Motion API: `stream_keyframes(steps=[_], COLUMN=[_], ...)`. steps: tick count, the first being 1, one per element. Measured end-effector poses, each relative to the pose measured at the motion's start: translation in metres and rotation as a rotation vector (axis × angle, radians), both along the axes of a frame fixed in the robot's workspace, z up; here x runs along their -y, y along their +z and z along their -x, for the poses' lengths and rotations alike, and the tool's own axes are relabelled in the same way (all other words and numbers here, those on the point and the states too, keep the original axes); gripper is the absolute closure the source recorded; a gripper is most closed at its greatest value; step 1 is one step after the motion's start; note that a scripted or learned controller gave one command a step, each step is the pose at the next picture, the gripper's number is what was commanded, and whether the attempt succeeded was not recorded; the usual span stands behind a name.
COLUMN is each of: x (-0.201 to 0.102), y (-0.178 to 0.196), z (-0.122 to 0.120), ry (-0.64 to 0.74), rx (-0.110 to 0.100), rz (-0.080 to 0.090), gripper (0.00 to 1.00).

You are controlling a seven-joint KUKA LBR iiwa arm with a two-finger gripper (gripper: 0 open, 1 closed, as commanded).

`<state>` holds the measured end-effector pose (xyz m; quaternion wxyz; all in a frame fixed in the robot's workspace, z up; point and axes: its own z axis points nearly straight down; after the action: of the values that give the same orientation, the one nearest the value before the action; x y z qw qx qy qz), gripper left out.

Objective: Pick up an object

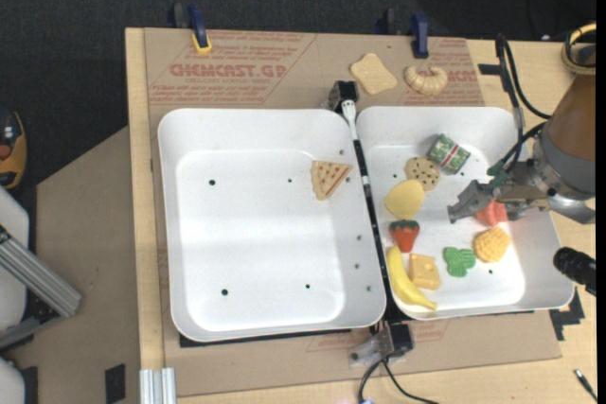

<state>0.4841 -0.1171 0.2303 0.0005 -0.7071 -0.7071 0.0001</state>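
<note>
At right of frame, inside the right bin, the gripper hovers over toy food; whether its fingers are wide or narrow cannot be told. A red-orange piece lies just beside it, above the yellow waffle-like piece.

Your table: brown board top, red print along far edge. Two white bins sit directly on it, side by side, touching: left bin, right bin. Bread slice and croissant lie on bare board just behind right bin. Blue clamps grip far edge.
</note>
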Motion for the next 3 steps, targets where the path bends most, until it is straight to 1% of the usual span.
stream_keyframes(steps=[1, 2, 3], x=[-0.009, 0.048, -0.007], y=[-0.109, 0.022, -0.095], z=[0.008, 0.003, -0.01], ry=[0.0, -0.004, 0.004], rx=[-0.012, 0.016, -0.01], rz=[-0.003, 0.008, -0.005], gripper=[0.0, 0.0, 0.0])
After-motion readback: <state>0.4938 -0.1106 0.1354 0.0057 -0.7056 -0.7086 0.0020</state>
